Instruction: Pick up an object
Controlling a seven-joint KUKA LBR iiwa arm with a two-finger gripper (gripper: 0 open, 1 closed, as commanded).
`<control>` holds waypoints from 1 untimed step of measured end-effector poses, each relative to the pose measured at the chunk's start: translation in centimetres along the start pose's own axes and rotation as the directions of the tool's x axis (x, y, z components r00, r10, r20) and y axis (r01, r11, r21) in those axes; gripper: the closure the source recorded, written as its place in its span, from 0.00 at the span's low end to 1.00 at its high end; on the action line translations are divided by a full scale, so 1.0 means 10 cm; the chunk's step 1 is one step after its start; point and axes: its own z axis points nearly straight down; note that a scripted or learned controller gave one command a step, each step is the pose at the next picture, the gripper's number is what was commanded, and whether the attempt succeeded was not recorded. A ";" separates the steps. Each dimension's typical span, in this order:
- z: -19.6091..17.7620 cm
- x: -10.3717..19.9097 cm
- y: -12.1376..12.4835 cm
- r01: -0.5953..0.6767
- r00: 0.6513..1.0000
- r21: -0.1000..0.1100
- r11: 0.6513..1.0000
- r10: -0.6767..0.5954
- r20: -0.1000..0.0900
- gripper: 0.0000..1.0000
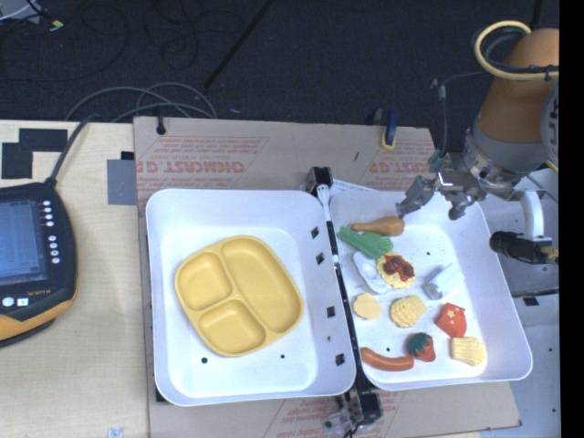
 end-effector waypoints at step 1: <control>-1.91 0.36 -0.46 0.003 1.000 -0.018 1.000 -0.003 0.002 0.00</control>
